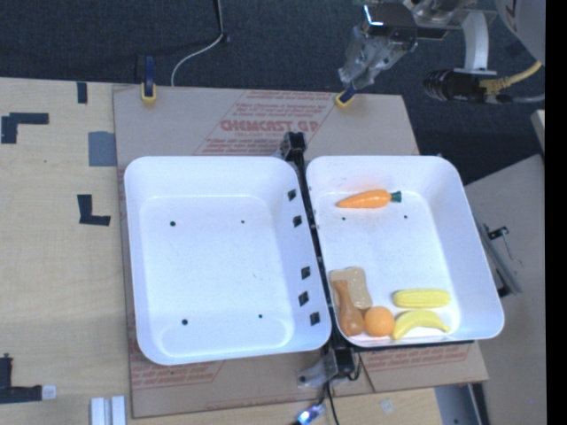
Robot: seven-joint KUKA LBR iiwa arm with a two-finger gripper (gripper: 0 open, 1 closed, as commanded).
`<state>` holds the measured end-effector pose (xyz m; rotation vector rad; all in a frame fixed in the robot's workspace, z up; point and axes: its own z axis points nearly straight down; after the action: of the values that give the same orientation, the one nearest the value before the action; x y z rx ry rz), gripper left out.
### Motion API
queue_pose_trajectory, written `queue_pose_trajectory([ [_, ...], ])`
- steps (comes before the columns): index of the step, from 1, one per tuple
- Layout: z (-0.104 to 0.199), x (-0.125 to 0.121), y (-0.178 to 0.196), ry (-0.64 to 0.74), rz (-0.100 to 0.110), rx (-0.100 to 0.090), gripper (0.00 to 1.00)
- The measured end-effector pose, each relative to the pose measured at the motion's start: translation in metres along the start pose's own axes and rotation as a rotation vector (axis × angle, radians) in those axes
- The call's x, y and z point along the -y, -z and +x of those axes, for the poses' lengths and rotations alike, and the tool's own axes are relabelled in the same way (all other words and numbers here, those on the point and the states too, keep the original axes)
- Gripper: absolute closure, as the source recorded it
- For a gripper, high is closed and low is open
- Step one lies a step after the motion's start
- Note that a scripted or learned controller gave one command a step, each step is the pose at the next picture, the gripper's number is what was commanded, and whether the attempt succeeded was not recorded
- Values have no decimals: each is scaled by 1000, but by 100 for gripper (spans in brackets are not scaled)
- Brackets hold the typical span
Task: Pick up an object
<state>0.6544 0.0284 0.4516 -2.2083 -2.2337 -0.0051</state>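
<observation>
Carrot (364,200) sits in the right bin (461,237), up toward twelve o'clock of that bin's floor, lying nearly level with its green tip pointing to three o'clock. Down at six o'clock of the same bin, four more pieces crowd the near wall: a tan bread-like piece (352,287) leaning on a brown one, an orange ball (379,322) just beside them, a corn cob (421,298) at about four o'clock, and a banana (420,324) curled right below the corn. Left bin (146,237) sits alongside, the two joined by a black clip strip. And the gripper (365,60) hangs high, well apart from everything, out past twelve o'clock over the cardboard's far edge. Whether those jaws are spread or closed, I cannot tell from this angle; nothing is visible between them.
</observation>
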Motion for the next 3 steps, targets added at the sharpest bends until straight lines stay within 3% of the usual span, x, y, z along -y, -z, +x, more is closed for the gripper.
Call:
queue_pose_trajectory([
  [1,92,23,57,0,-4,-1,100],
  [2,168,1,84,-3,-1,1,100],
  [3,164,1,92,-7,3,5,100],
])
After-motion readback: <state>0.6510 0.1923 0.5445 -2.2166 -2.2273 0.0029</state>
